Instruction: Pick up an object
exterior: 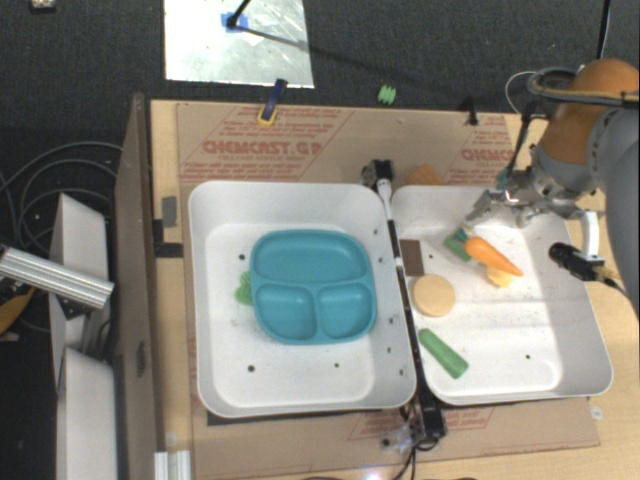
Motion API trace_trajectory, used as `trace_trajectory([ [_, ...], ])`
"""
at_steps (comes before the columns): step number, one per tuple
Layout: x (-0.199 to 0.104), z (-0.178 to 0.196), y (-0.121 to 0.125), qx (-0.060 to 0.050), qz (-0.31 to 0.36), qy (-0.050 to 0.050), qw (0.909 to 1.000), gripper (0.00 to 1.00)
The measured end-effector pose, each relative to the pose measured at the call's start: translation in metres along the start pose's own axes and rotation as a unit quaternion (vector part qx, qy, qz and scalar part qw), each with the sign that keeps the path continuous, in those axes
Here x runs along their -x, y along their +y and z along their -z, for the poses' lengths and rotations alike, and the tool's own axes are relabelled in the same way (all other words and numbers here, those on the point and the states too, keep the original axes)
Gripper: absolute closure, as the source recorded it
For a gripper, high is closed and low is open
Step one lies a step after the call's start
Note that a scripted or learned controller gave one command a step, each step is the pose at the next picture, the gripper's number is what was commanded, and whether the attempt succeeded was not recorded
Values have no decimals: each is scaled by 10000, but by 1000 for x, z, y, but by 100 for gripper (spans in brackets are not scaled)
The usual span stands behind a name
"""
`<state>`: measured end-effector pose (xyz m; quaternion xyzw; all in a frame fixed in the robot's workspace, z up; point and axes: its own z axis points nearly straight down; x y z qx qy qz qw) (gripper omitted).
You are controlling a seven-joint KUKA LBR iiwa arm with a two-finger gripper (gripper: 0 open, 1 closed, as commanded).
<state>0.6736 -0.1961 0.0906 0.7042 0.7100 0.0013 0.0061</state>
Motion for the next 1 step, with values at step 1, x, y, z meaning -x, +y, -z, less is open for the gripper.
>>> trace_trajectory([
  [1,-54,-5,-70,-72,-28,49,10000,0],
])
